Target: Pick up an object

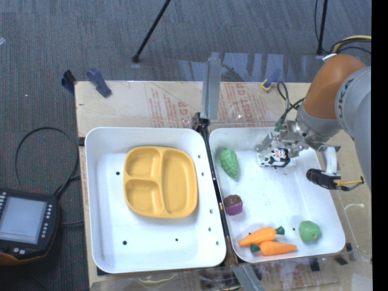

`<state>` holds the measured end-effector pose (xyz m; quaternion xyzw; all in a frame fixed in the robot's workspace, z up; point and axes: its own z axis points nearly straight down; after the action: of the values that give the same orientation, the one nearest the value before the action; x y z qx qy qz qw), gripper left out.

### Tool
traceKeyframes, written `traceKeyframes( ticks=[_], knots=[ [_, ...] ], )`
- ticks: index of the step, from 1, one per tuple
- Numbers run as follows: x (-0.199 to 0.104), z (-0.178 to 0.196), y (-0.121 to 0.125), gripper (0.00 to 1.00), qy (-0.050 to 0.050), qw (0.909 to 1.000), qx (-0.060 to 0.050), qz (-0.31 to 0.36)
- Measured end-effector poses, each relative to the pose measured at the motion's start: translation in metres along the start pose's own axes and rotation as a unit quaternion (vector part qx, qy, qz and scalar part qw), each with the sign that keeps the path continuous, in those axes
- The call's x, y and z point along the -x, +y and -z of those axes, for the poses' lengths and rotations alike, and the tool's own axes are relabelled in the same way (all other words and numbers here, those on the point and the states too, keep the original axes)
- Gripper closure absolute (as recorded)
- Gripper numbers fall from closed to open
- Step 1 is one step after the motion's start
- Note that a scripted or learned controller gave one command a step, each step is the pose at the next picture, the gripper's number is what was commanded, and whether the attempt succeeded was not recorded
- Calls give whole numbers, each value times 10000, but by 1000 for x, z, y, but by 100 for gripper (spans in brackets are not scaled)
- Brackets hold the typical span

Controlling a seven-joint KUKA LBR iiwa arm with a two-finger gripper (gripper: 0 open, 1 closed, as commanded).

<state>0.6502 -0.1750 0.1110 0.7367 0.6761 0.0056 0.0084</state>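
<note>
Hovering fingers well apart from grapes.

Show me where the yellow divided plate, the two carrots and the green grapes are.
yellow divided plate [161, 181], camera view, on its center ridge.
upper carrot [258, 236], camera view, mid orange body.
lower carrot [278, 247], camera view, mid orange body.
green grapes [229, 162], camera view, middle of the bunch.

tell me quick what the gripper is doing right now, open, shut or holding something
Two-finger gripper: low over the right white bin, near its far wall; whether it is open, shut or holding anything cannot be told.
</note>
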Motion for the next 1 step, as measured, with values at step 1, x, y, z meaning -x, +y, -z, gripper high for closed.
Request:
traceKeyframes(
  ticks=[1],
  knots=[
    [3,-7,2,0,-15,9997,25,-225]
  ],
)
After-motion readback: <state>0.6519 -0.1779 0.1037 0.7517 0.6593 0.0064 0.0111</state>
